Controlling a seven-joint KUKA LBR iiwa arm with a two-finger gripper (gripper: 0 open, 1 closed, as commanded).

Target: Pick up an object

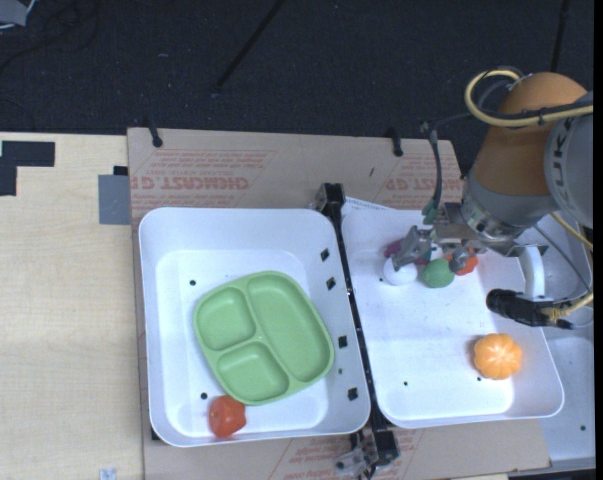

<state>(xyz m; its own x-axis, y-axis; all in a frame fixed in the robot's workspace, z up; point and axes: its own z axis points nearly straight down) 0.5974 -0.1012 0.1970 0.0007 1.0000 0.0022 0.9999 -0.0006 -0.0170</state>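
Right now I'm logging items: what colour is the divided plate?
Light green, seen in the camera view.

Left of the gripper [428, 251], the smooth green plastic-looking plate [264, 337] with 3 compartments lies in a glossy white bin [171, 268].

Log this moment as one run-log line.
arm: over right bin | pincer: low among green ball, white object, red item | orange fruit: untouched
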